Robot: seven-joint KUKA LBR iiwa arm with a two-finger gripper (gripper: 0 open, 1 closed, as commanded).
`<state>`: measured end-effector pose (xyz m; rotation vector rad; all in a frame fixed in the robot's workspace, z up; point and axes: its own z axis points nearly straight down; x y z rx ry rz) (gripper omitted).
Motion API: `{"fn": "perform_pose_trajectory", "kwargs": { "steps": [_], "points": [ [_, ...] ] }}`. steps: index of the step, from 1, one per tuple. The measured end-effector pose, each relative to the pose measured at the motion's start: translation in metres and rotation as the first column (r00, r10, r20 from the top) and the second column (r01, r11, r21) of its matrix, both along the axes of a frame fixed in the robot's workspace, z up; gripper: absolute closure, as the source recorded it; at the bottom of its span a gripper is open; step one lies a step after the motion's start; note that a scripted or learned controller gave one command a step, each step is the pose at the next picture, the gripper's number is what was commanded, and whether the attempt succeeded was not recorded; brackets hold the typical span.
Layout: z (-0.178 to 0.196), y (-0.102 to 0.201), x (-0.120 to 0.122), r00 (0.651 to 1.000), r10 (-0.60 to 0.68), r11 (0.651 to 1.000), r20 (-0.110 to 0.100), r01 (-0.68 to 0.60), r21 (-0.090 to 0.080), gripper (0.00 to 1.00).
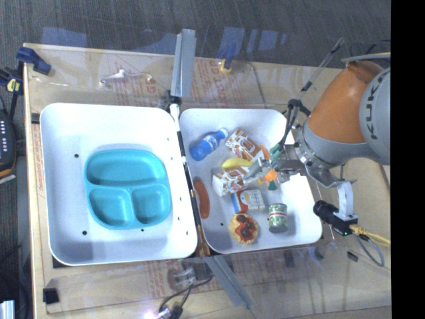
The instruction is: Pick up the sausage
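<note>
Sausage (202,197): a reddish-brown link lying lengthwise against the left wall of the right bin (302,228), just beside the seam where the two bins meet; nothing touches it from above.
Gripper (260,172): reaches in from the right over the middle of the right bin, its tip down among the packets near the banana; whether it is released or clenched cannot be told, as the clutter hides its tip.
Sausage relative to gripper: the sausage lies to the left of the gripper and a little nearer the bin's lower edge, apart from it, with a carton between them.
Arm (342,115): grey, with the orange band large at the right edge above the right bin's right rim.
Carton (229,181): a small white and brown box, just right of the sausage.
Banana (236,164): yellow, just above the carton, near the gripper's tip.
Blue bottle (208,144): lies tilted in the upper left of the right bin, above the sausage.
Brown packet (246,145): upper middle of the right bin, right of the bottle.
Small can (277,217): green label, upright near the lower right of the right bin.
Tart (244,228): round, with red topping, at the lower edge of the right bin.
Left bin (60,131): holds a teal compartment tray (127,188) near its middle.
</note>
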<state>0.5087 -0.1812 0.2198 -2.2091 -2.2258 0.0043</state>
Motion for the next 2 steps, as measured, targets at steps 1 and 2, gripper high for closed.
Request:
{"fn": "perform_pose_trajectory", "kwargs": {
  "steps": [1,2],
  "points": [
    [-0.100,0.014,0.013,0.992,0.125,0.992,0.000,-0.125,0.000,0.00],
    [-0.106,-0.028,0.050,0.999,-0.032,0.999,0.003,0.032,-0.003,0.00]
  ]
}}
